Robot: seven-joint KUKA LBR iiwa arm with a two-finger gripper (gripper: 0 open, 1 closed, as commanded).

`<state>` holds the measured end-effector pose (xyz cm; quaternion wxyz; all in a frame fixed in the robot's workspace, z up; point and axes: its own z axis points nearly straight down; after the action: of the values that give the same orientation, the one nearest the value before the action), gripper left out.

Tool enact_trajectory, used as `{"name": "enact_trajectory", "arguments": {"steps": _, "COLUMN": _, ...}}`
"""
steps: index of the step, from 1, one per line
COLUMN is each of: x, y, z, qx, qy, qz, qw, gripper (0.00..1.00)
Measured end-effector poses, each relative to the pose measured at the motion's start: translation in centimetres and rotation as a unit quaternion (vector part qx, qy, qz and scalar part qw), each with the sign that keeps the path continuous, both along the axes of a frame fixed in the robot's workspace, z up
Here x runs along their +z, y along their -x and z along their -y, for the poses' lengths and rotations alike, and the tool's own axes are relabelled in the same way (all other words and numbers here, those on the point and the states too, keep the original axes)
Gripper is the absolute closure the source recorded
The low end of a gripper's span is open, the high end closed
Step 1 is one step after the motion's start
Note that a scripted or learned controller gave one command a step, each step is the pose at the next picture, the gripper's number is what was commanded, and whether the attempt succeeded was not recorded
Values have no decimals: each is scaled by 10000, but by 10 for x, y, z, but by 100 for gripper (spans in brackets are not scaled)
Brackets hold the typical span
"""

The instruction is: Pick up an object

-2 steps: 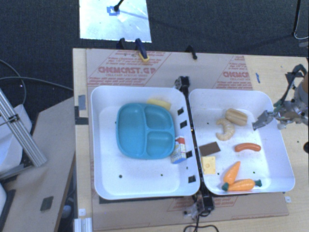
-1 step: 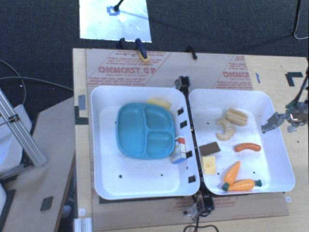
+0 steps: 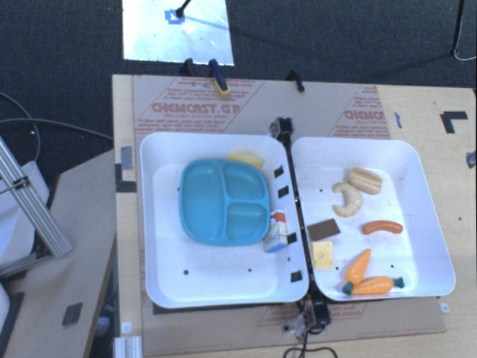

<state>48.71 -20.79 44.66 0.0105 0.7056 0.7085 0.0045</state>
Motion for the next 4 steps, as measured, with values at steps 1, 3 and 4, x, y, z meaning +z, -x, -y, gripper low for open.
{"name": "enact_trajectory", "arguments": {"steps": 1, "x": 10, "y": -1, "z": -87, "qx": 42, "qy": -45, "qz": -72, "qw": 10000, "gripper": 0}}
{"name": "enact_trajectory", "arguments": {"steps": 3, "x": -125, "y": 1, "z": -236, "qx": 48, "qy": -56, "qz": -137, "qw": 9999, "gripper": 0}}
{"name": "enact_trajectory", "arguments": {"steps": 4, "x": -214, "y": 3, "z": -323, "qx": 36, "qy": -51, "qz": -152, "qw": 9999, "gripper": 0}}
